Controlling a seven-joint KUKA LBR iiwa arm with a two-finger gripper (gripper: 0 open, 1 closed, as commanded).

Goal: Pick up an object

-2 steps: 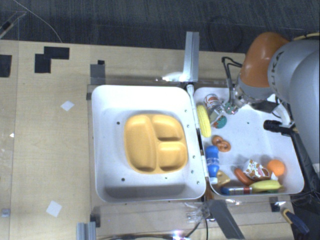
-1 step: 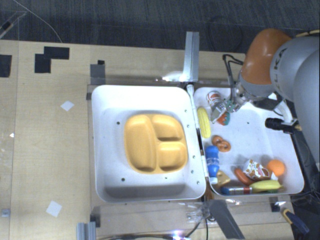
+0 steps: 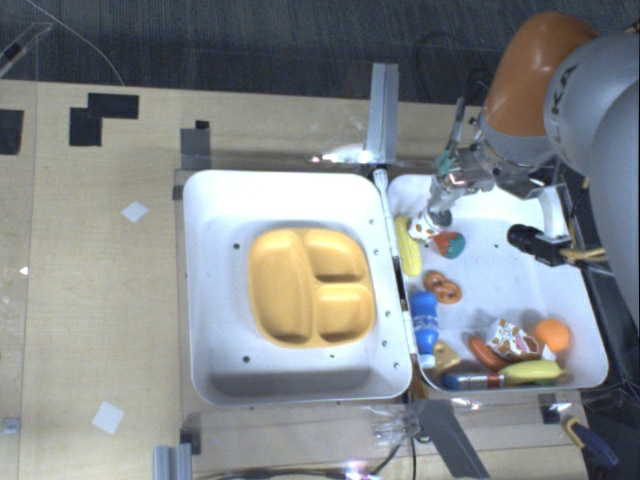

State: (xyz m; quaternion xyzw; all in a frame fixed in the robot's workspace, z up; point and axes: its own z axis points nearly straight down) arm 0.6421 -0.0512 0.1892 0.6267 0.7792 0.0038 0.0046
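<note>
The gripper (image 3: 438, 211) hangs low in the right bin (image 3: 575, 298) — just above a small teal-and-orange toy (image 3: 447, 243); whether its fingers grip anything, I cannot tell.

Gripper (image 3: 441, 211) above cluttered right bin (image 3: 570, 298)

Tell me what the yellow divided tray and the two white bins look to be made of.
Yellow divided tray: likely moulded plastic, matte, with rounded compartment edges and soft highlights.
Left bin and right bin: probably thin formed plastic, smooth and slightly glossy, with rounded corners. It could be coated metal.
</note>
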